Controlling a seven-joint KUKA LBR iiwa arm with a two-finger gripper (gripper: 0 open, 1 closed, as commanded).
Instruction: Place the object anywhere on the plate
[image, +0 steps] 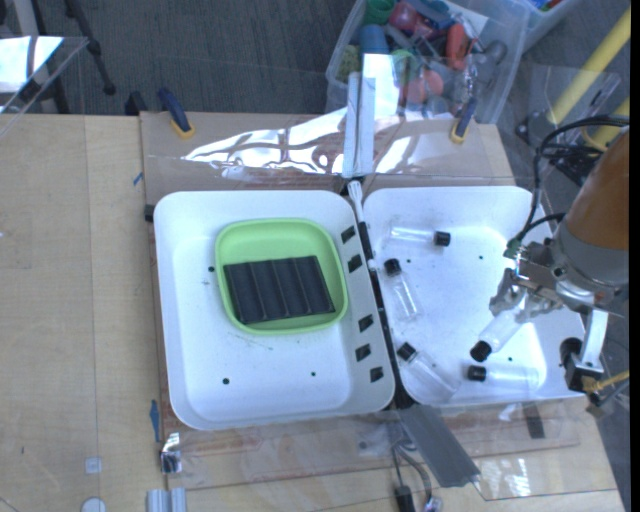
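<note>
A green plate (285, 240) lies in the left bin (190, 330) and carries a black ridged insert (277, 288). Several clear vials with black caps lie in the right bin (470, 210). One tilted vial (495, 332) has its cap low and to the left, and its upper end reaches up under my gripper (522, 303). The gripper hangs over the right side of the right bin, right at that vial's top end. Whether it grips the vial is hidden by the wrist. Another vial (505, 373) lies flat just below.
More vials lie near the bins' divider (403, 293) and near its lower end (420, 365), and one (420, 236) lies at the bin's back. Black clips (362, 322) line the divider. A box of clutter (420, 40) stands behind the bins.
</note>
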